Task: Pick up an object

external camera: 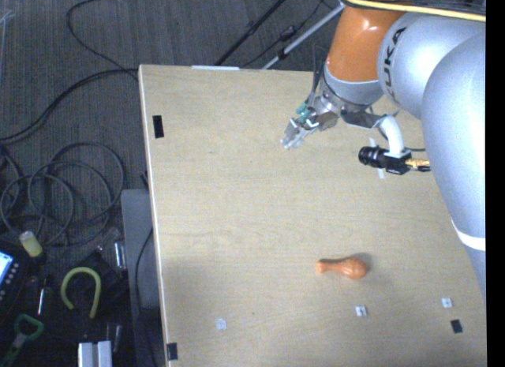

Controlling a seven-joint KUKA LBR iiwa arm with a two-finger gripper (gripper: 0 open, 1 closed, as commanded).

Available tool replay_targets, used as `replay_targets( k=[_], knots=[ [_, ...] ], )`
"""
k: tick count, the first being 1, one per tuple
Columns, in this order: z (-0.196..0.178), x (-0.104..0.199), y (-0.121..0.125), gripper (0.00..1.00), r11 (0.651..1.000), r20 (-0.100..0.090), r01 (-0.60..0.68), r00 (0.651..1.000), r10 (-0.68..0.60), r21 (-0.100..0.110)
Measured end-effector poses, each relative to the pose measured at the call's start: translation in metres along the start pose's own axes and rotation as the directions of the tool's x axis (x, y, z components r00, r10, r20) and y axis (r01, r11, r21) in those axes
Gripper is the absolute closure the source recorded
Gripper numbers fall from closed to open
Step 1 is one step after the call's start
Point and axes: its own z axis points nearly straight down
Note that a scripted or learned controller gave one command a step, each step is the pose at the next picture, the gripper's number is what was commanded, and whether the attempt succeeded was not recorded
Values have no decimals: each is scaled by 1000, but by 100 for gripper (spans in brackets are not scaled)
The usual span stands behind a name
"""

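One orange pear-shaped object (344, 267) lies on the tan board (237, 200), long axis left-right, well below the gripper (293, 138); whether the gripper is open I cannot tell.

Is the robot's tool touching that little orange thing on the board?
Apart. The camera view shows the tool up near the board's far side, while the orange thing lies alone much nearer the camera, with a wide stretch of bare board between them.

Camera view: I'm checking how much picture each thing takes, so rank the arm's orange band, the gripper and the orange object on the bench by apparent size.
1. orange band, though it sits nearer the camera.
2. orange object.
3. gripper, roughly alike.
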Motion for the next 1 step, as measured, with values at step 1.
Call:
replay_targets(
  k=[1],
  knots=[
    [-20, -98, -43, 100, 973, 3, -232, 973, 232, 2]
  ],
)
